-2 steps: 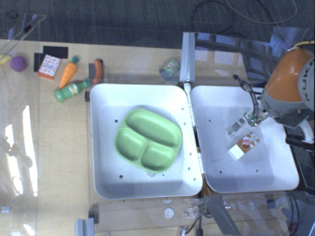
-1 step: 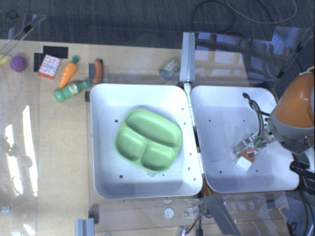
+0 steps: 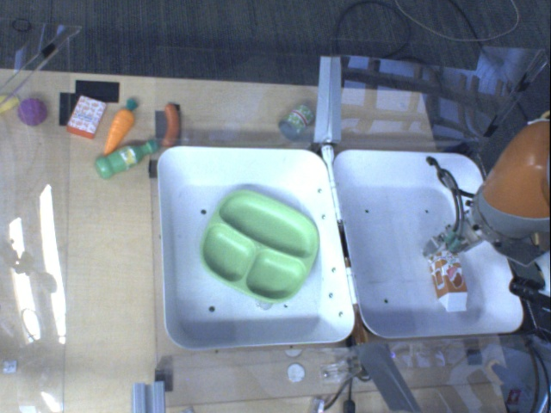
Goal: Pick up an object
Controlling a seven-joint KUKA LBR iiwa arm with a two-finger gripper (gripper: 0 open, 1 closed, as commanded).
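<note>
Claw [image 3: 448,241] work is concentrated in the right bin [image 3: 387,231], where the tip is lowered onto the top end of a small orange-and-white carton [image 3: 448,282] lying flat near the bin's right side. Whether the carton is being pinched cannot be told, since the tip is small and blurred where it meets the carton. The carton appears to be the chosen object, being the one item within the arm's short reach from the right. The left bin [image 3: 181,256] is occupied by a green divided tray [image 3: 260,243], placed centrally and tilted. Spare props are kept out of the work area on the desk [image 3: 86,274]: a toy carrot [image 3: 119,127], a green bottle [image 3: 125,158], a purple ball [image 3: 32,111] and a small box [image 3: 85,116].
</note>
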